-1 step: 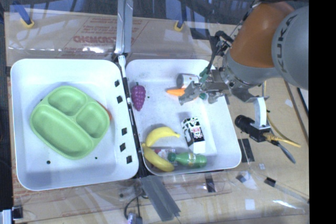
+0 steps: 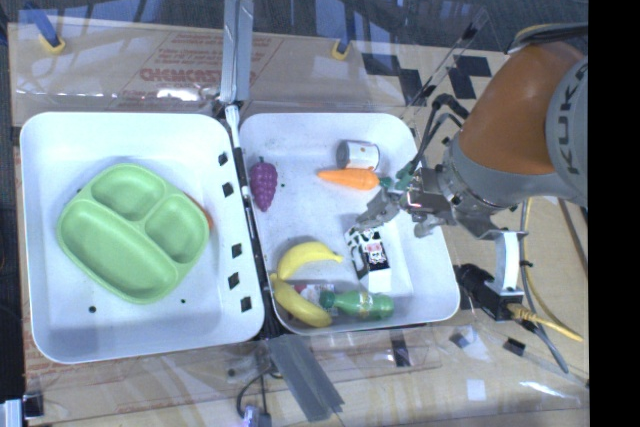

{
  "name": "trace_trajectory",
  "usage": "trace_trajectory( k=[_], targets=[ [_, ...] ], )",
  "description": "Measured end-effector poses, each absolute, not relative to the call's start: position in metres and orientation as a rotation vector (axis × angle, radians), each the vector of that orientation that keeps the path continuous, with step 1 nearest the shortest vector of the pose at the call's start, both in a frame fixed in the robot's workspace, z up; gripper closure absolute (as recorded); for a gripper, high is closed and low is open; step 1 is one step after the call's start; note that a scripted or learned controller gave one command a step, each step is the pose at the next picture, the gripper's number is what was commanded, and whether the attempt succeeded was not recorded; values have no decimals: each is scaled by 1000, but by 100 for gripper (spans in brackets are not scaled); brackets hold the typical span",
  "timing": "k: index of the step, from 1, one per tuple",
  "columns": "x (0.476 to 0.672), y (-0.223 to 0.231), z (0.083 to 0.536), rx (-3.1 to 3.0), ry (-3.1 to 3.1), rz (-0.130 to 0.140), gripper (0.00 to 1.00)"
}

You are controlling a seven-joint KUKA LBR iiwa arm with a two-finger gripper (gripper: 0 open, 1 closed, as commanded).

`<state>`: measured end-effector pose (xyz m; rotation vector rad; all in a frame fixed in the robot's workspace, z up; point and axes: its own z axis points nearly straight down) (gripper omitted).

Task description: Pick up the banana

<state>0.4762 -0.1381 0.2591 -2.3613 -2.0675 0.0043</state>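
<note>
Two yellow bananas lie in the right bin point(image 2: 300, 130). One banana point(image 2: 307, 257) curves near the bin's front middle. The other banana point(image 2: 297, 303) rests against the front wall, next to a green bottle point(image 2: 362, 304). My gripper point(image 2: 376, 217) hangs over the right half of that bin, above a small black-and-white box point(image 2: 371, 250), to the right of the upper banana and apart from it. Nothing shows between its fingers.
An orange carrot point(image 2: 349, 179), a grey-and-white can point(image 2: 358, 154) and purple grapes point(image 2: 263, 183) lie in the back half of the right bin. The left bin point(image 2: 60, 140) holds a green divided plate point(image 2: 132, 230). The arm point(image 2: 520, 135) fills the right side.
</note>
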Motion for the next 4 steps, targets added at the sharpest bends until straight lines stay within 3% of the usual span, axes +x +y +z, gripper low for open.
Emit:
trace_trajectory(
  k=[1,2,3,4],
  targets=[
    [492,-92,90,-2380,-2044,4,0],
    [477,-92,221,-2086,-2349,0,0],
    [511,-91,204,-2155,-2283,4,0],
    [564,-105,91,-2037,-2388,3,0]
  ],
)
